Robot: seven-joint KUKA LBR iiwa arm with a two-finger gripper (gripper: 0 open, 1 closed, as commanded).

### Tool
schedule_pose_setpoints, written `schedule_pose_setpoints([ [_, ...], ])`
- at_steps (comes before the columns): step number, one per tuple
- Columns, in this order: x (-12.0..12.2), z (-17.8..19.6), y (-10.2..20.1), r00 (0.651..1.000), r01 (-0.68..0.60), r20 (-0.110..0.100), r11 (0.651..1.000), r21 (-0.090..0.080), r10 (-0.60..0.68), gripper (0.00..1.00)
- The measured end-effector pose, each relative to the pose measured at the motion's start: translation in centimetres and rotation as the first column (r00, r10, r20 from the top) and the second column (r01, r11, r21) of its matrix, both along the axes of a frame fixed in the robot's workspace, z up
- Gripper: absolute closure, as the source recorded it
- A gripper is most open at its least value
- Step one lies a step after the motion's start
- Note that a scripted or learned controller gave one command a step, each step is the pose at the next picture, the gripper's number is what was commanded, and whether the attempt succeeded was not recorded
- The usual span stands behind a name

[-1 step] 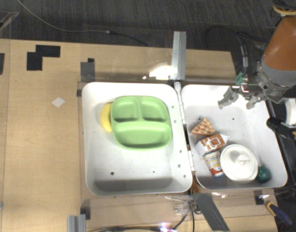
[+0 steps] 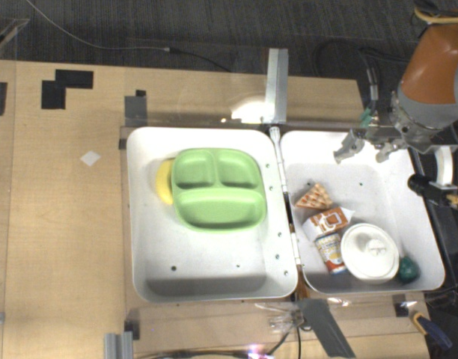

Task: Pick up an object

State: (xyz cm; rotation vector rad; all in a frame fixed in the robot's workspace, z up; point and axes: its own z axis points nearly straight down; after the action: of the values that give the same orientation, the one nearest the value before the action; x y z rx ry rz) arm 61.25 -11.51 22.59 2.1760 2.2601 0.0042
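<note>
While arm's fingers [image 2: 366, 145] hang spread open w/ nothing between, right bin [image 2: 420, 200] holds cup [image 2: 371, 251], can [image 2: 328, 239].

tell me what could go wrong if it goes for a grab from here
The cup, white lid and waffle piece crowd together in the right bin, so the gripper may nudge one aside. The yellow object sits partly under the green tray, leaving little to grasp.

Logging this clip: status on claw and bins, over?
Claw open, above right bin far edge, holding nothing. Can, white bowl untouched. Nothing in the way.
</note>
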Motion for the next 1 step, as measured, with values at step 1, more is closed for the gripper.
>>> schedule_pose_setpoints([
  [1,-2.7,-7.43,2.77,1.0,-0.016,-0.003,1.0,0.001,0.016,0.0],
])
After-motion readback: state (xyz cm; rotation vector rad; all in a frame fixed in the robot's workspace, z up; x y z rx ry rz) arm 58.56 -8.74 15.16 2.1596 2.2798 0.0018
